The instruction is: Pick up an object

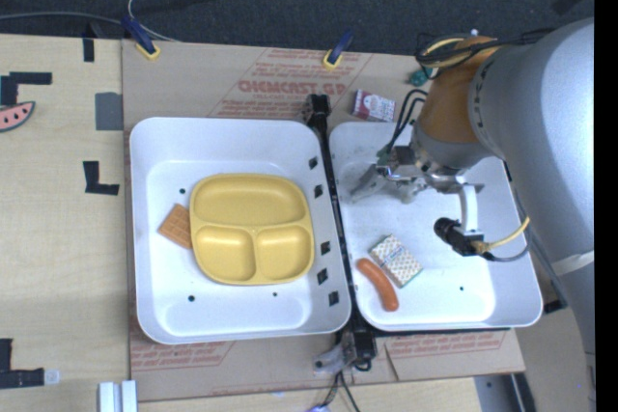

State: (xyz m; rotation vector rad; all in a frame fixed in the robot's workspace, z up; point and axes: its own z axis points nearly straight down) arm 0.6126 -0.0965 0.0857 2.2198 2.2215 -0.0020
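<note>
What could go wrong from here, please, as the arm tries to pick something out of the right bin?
1. The tool sits over bare floor near the upper left of the right bin, apart from both items, so closing here would likely grab nothing.
2. The sausage and the checkered packet lie very close together; reaching for one may nudge the other.
3. The sausage lies near the bin's left wall, which could obstruct a finger.

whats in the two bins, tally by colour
yellow: 1, the divided plate in the left bin
tan: 1, a flat cracker-like piece tucked under the plate's left edge
orange-red: 1, the sausage in the right bin
white patterned: 1, a small packet beside the sausage
total: 4
</note>
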